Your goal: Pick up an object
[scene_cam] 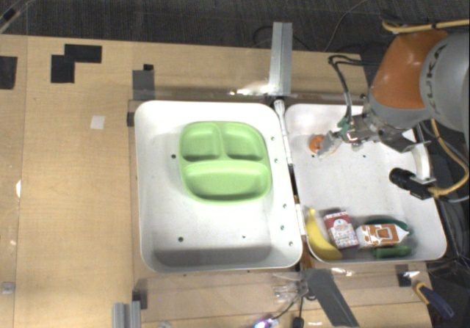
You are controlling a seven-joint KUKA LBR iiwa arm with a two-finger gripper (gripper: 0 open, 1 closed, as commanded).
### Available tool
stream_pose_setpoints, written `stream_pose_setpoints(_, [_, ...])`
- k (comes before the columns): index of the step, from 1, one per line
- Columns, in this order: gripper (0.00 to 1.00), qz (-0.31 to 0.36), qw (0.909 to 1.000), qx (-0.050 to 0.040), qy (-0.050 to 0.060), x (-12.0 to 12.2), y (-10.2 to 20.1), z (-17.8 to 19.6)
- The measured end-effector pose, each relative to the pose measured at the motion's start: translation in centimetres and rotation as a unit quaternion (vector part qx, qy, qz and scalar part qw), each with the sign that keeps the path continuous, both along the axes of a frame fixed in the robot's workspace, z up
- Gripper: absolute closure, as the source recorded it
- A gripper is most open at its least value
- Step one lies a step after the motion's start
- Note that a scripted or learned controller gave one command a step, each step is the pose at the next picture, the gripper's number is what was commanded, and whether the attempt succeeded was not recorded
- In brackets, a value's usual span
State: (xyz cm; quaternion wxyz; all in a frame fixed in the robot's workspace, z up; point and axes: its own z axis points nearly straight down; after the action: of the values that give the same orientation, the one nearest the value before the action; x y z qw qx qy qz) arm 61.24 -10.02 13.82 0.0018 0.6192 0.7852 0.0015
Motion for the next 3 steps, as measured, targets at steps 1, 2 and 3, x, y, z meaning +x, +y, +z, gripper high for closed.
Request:
stream_pose_setpoints(1, [0.00, -0.116, 0.9933, 0.0003, -0.002, 6.0, -1.1, -5.0])
stream_pose_setpoints(2, [0.00, -0.010, 1.0000, -0.0003, -0.001, 5.8, 0.2, -3.1])
stream_pose_setpoints(3, [0.00, 0.030, 0.9995, -0.0007, 0.000, 1.4, -6.2, -4.6])
